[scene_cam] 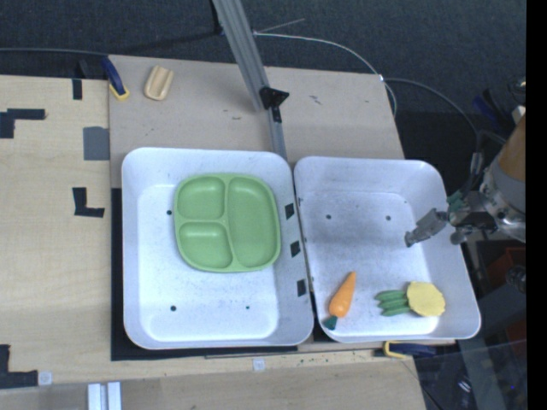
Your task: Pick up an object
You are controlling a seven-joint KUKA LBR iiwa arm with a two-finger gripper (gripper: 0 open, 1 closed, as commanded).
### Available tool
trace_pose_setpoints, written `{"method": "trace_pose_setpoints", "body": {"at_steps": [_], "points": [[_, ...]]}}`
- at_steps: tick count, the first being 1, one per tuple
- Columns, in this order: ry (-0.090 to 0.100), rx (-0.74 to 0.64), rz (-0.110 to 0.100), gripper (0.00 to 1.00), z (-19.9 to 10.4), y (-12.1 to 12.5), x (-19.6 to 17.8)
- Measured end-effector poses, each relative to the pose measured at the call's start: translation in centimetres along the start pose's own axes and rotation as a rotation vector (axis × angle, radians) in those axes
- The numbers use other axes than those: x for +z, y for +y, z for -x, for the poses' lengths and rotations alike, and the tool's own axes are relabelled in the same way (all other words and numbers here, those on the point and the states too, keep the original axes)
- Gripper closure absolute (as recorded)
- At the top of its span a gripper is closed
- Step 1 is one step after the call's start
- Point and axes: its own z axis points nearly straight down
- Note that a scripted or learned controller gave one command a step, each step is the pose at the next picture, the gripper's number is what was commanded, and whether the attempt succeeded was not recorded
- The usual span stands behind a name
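Orange is catching the eye first: a small orange plastic carrot (343, 295) is lying at the lower left of the right-hand white bin (367, 173), tip pointing up and to the right, stalk end down by the bin's lower wall. Just right of it, a green toy bean pod (392, 301) is sitting against a yellow round toy piece (426, 299), the two touching.

Now the gripper (425, 227) is hanging at the bin's right side, dark fingers reaching leftward over the bin floor, and nothing is showing between them; whether they are parted or closed, I cannot tell from this angle. All three toys are lying below it in the frame, the yellow piece and pod nearest, almost straight down, the carrot further off to the lower left.

Room looks decent around the carrot, though the bin's left wall and lower wall are crowding its stalk end. The yellow piece is sitting close to the lower right corner.

Over in the left-hand white bin (145, 314), a green divided plate (228, 222) is resting alone.
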Motion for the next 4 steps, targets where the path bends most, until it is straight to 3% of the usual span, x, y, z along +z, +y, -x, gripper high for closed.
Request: {"method": "trace_pose_setpoints", "body": {"at_steps": [2,3,4], "points": [[0.001,0.001,-0.002,0.0,0.9,-0.2,12.4],[0.001,-0.001,0.002,1.0,0.8,-0.1,11.1],[-0.003,0.0,0.01,1.0,1.8,-0.1,5.5]]}}
